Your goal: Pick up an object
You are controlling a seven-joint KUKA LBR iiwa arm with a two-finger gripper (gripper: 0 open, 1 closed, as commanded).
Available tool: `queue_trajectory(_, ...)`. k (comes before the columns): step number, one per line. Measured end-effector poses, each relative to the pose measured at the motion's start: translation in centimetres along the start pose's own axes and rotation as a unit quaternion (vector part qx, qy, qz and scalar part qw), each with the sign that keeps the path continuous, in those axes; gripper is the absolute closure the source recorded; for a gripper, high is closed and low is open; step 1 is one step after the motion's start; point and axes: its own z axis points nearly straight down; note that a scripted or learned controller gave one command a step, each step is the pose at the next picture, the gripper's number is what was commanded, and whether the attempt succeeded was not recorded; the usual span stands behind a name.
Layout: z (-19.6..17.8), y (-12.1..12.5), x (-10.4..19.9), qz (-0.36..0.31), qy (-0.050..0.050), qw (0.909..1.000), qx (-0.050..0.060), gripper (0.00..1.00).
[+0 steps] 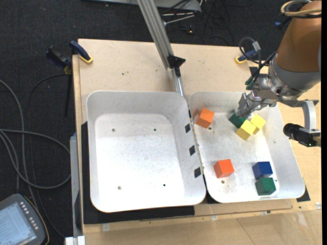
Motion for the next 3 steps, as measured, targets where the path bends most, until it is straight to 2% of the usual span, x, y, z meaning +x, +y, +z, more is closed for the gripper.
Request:
queue_trajectory(1,0.2,0.5,5.0,-0.001,0.0,1.0,-0.001,1.0)
queue_trajectory(2,2.0,0.5,9.9,0.0,0.0,1.0,0.0,1.0)
queue_trajectory(3,1.8,0.1,14.9,0.0,0.0,1.0,-0.001,1.0)
